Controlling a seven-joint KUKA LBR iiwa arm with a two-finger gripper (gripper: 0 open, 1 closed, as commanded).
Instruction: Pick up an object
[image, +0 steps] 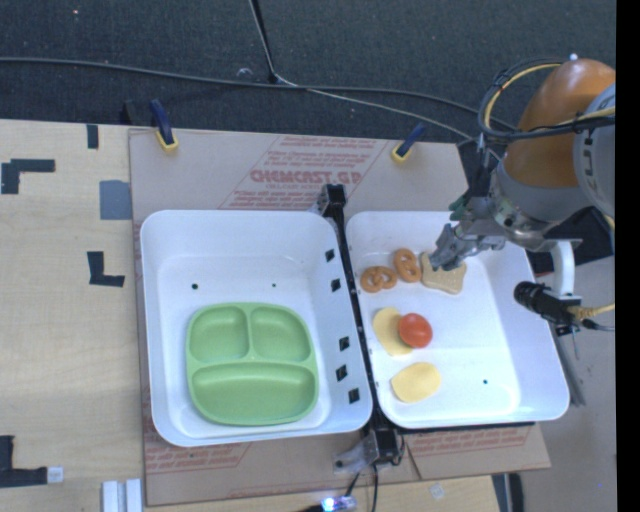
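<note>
The right bin holds two small brown pretzels, a tan slice of toast, a red tomato lying against a pale yellow piece, and a yellow lemon-like piece. My gripper hangs at the end of the grey arm at the far side of that bin. Its tip sits right over the upper edge of the toast.
The left bin holds a green divided plate. A black divider with clips runs between the bins. Two blue and yellow clamps pin the cardboard at the back. A black fitting juts over the right bin's rim.
</note>
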